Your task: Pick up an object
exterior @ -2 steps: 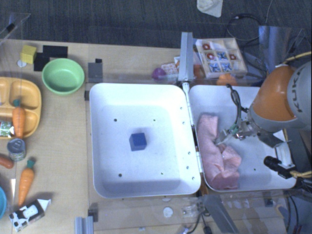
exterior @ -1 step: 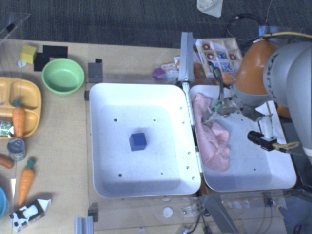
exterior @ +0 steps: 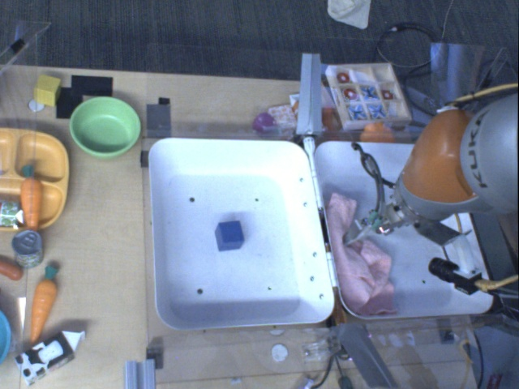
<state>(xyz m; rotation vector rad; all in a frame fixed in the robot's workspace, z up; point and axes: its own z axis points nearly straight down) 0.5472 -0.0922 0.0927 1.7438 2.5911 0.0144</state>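
Pink cloth (exterior: 359, 257) lies crumpled along the left side of the right bin (exterior: 422, 292). Gripper (exterior: 362, 229) is down over its upper part, touching it; how far the claw is open cannot be told. Blue cube (exterior: 229, 234) sits mid left bin (exterior: 203, 298).

The arm (exterior: 454, 164), entering from three o'clock, is cut off by the frame edge and hides part of the right bin (exterior: 422, 298). The gripper (exterior: 362, 229) is too small and blurred to show its stance over the pink cloth (exterior: 361, 262). At nine o'clock, a yellow tray (exterior: 49, 156) and a blue dish (exterior: 3, 337) are cropped by the edge.
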